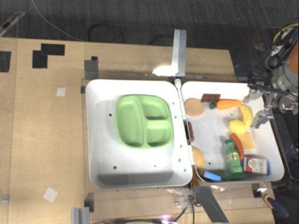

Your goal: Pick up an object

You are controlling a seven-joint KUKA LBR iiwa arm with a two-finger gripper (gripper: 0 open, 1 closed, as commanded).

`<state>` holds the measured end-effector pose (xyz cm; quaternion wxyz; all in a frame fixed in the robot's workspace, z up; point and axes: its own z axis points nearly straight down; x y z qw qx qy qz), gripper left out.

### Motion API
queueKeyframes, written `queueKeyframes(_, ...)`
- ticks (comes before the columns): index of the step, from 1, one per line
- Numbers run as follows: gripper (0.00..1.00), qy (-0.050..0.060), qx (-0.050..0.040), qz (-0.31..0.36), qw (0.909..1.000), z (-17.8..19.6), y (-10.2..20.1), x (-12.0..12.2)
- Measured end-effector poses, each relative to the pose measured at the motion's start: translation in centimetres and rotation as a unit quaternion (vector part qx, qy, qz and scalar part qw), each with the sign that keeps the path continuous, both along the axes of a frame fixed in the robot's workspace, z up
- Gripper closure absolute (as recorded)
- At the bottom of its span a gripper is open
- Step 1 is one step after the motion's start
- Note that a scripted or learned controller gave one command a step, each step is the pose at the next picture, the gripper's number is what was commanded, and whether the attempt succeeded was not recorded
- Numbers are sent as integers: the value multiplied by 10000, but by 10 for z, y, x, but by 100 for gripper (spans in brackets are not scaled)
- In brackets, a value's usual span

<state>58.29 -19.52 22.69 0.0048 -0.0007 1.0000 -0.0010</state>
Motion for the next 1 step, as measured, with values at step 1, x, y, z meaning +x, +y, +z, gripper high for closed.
queueKeyframes(1,0,33,14,-433,9991,-107,-10,-36)
